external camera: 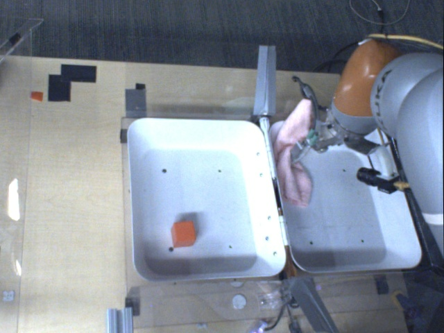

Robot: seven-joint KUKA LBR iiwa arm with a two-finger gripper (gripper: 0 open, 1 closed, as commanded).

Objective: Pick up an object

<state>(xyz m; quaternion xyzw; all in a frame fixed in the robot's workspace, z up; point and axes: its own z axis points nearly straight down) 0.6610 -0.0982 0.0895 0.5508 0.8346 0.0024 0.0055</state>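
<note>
A pink cloth (292, 166) hangs along the left wall of the right bin (357, 220), next to the divider between the bins. Its upper part is bunched up at my gripper (307, 143), which reaches in from the right and is shut on the cloth's top folds. The cloth's lower end droops towards the bin floor. A small orange cube (184, 234) lies apart in the left bin (208, 158), near its front left corner.
A grey post (265, 82) stands behind the divider between the bins. The arm's orange band (361, 75) and grey body (416, 116) cover the right bin's back right. Black marks (68, 80) and a small orange square (37, 96) lie on the bench at far left.
</note>
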